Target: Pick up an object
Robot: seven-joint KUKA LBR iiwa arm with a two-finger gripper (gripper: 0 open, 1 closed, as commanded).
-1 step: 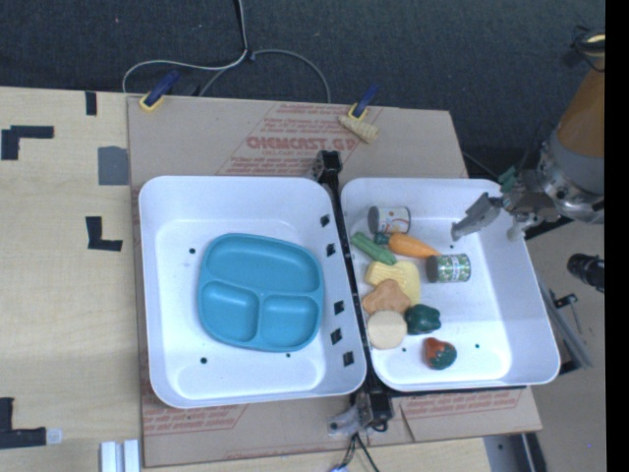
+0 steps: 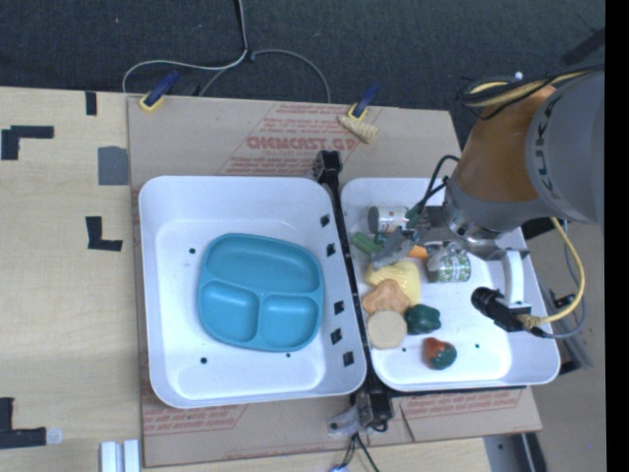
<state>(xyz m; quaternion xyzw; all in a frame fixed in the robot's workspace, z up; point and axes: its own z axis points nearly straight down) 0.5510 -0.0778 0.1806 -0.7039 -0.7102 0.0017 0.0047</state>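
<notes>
Camera view: hand hovers low over the right bin's toy food pile; its state cannot be told.

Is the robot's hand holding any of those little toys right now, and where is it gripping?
Cannot be told. The hand sits low over the cluttered toys in the right bin, but its tips are hidden among them.

Dark carpet floor at top; light wood bench w/ cardboard sheet on it.
</notes>
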